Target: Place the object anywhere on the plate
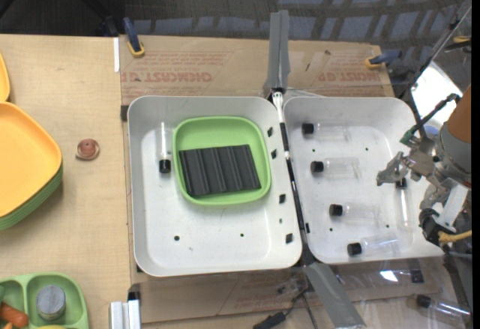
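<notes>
vial (pixel 164 148) | long axis vertical, cap down | beside plate (pixel 222 129)

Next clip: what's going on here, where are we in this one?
A robot arm reaches in from the right, its end effector over the right edge of the right bin, where four clear vials with black caps lie, the nearest one to its left. In the left bin, a green plate carries a dark ribbed block, with a fifth vial lying beside it. No vial is on the plate yet.
</notes>
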`<state>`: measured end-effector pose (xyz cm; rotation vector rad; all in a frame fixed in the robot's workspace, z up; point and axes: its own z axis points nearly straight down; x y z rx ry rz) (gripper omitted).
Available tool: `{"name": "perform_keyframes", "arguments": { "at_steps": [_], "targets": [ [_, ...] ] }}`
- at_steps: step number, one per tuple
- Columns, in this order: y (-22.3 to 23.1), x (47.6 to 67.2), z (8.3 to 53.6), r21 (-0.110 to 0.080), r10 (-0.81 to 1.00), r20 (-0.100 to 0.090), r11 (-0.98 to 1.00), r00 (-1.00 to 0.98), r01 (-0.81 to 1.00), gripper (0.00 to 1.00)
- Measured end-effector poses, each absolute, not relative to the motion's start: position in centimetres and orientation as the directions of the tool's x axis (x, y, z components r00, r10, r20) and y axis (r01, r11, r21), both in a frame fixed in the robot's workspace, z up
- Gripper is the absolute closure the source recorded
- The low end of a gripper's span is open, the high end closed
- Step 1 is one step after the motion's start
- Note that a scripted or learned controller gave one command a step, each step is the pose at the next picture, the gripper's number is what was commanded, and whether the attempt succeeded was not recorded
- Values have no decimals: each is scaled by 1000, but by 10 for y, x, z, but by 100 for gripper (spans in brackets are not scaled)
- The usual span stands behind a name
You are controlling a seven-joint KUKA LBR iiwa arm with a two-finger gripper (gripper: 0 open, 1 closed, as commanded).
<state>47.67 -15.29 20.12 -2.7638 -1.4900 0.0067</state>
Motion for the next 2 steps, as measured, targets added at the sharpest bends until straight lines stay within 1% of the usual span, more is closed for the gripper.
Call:
{"name": "perform_keyframes", "arguments": {
  "at_steps": [1,2],
  "targets": [
    [-136,478,212,-2,743,-4,-669,669,743,0],
    [-141,477,201,-4,630,-5,-777,777,630,0]
  ]
}}
